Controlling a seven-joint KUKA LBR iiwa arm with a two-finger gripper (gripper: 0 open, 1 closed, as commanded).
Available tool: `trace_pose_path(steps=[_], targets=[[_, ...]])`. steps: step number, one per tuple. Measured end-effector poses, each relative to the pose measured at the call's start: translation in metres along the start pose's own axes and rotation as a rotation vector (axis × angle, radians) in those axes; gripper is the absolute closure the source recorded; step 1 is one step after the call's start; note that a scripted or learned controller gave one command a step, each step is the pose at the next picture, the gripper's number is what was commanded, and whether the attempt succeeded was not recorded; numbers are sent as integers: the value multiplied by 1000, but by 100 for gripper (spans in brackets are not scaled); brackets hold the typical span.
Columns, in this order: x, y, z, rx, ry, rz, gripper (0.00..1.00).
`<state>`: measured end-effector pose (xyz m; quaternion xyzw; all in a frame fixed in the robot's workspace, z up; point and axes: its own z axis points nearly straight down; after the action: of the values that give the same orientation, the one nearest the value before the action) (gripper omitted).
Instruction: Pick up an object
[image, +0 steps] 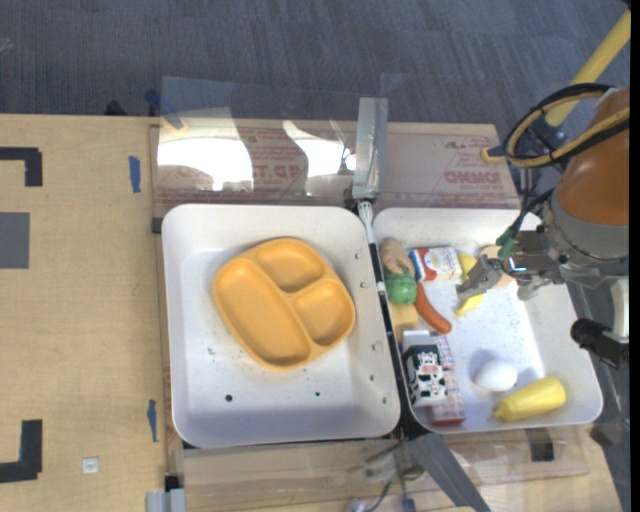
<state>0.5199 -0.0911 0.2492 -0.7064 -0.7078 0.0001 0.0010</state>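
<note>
The right bin (560, 330) holds several small objects. Among them are a green piece (401, 290), an orange stick-shaped piece (432, 311), a cow-print carton (428, 375), a white egg (494, 376), a yellow lump (530, 398) and a red-and-white packet (437, 264). My gripper (478, 284) hangs over the upper middle of this bin, just right of the packet. A small yellow object (470, 303) lies right at its tip; whether it is touched I cannot tell.
The left bin (190, 380) carries an orange divided plate (285, 300). A tan piece (392, 255) and a yellow block (403, 320) sit against the divider wall between the bins. Cables loop above the arm at the right.
</note>
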Motion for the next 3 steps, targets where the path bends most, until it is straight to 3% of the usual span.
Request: trace_pose_path(steps=[1, 2, 3], targets=[[-8, 15, 151, -10, -3, -214, 0], [-26, 37, 100, -6, -2, -494, 0], [-52, 71, 162, -10, -4, -286, 0]])
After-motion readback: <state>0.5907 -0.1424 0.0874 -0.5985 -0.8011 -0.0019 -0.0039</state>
